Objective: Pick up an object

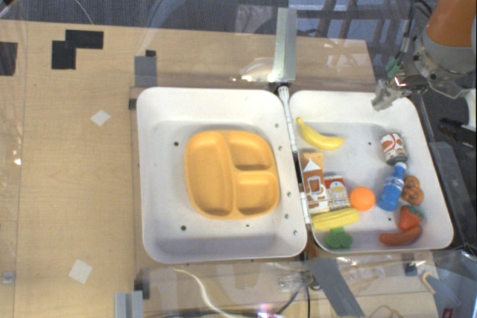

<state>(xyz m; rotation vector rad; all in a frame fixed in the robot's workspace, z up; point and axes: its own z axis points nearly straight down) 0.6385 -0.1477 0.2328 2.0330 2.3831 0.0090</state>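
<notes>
The right bin (pixel 358 114) holds several toy foods. A yellow banana (pixel 320 135) lies at its upper left and a small can (pixel 393 147) at the upper right. A blue bottle (pixel 391 188), an orange ball (pixel 362 199), a corn cob (pixel 335 218), a green broccoli piece (pixel 340 237), a red pepper (pixel 401 236) and two small cartons (pixel 323 185) fill the lower half. My gripper (pixel 386 94) hangs over the bin's top right corner, above and apart from the can, with nothing seen in it.
The left bin (pixel 160 160) holds a yellow divided plate (pixel 229 173). A metal divider post (pixel 285 48) stands between the bins at the back. The grey arm with its orange band (pixel 451 11) comes in from the upper right.
</notes>
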